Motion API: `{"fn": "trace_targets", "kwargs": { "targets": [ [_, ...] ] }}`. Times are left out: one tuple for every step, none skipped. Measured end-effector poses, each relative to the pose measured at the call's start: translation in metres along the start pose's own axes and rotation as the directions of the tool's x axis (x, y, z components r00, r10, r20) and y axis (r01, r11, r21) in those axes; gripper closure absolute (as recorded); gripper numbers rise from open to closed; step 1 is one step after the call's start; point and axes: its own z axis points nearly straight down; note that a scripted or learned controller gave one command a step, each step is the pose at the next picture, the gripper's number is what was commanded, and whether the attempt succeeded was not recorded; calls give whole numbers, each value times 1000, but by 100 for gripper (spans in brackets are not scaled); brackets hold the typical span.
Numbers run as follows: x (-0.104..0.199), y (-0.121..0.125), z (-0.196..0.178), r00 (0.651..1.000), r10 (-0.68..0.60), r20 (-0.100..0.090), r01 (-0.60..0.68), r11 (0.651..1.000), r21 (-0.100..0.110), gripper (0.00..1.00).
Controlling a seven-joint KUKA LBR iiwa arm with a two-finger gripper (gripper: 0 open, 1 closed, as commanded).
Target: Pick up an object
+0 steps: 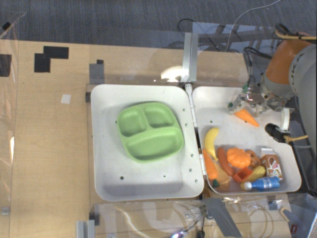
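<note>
Arm poised over an orange carrot at the right bin's far end.

The right bin (pixel 218 103) is smooth white plastic; beside it, the left bin (pixel 104 148) bears a green divided plate (pixel 148 131). The gripper (pixel 252 99) hangs just above the tapered carrot (pixel 246 116); I cannot tell its opening. That slick cone could slip sideways. Glossy toys, including a curved banana (pixel 211 142), crowd the near end.

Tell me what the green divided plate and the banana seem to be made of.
Green plate: probably moulded plastic, matte, one even colour with soft rounded dividers. Banana: likely a plastic toy, with smooth uniform yellow skin and a slight sheen; a real fruit cannot be ruled out at this distance.
</note>
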Motion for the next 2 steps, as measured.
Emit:
{"fn": "trace_targets", "kwargs": {
  "targets": [
    [2, 3, -14, 1000, -8, 1, 8, 1000, -7, 100],
    [75, 2, -143, 1000, -30, -1, 30, 1000, -2, 100]
  ]
}}
